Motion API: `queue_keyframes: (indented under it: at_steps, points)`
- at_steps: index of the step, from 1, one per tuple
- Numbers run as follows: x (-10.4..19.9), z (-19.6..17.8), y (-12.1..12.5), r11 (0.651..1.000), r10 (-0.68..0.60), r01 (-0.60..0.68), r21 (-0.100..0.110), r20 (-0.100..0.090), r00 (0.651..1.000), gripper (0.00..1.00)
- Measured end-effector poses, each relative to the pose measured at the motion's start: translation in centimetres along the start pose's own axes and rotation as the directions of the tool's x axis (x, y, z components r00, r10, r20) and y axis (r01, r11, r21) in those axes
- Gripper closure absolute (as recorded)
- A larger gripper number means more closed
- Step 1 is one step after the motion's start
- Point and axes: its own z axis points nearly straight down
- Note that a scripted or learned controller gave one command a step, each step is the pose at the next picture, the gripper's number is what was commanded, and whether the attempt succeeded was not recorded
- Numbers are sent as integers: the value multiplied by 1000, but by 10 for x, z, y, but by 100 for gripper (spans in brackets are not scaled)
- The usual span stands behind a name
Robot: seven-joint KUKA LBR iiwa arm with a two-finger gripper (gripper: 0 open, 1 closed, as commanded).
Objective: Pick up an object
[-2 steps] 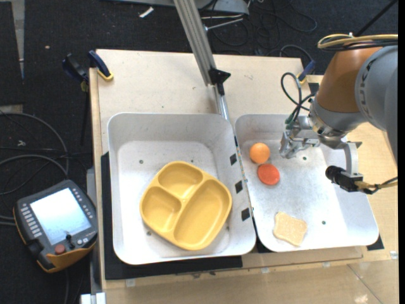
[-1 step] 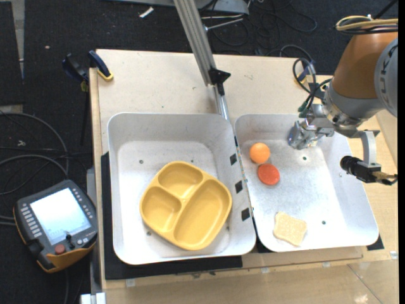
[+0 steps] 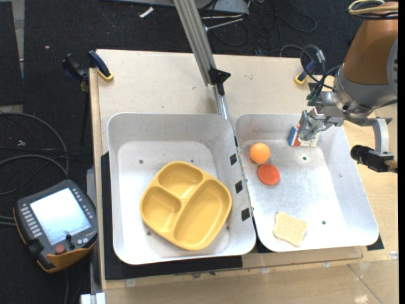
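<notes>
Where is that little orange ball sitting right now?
The orange ball lies in the right bin, near its left wall, just above the red disc and apart from the gripper.

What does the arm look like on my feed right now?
The arm is grey with a rounded orange band above the wrist. Black cables loop along its left side. A black fitting sticks out beneath it. The gripper is small, grey and metallic.
</notes>
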Motion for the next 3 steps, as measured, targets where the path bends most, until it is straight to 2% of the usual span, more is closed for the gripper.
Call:
queue_keyframes:
  at_steps: [3]
  points:
    - [165,14,15,1000,-6,6,7,-3,1000,100]
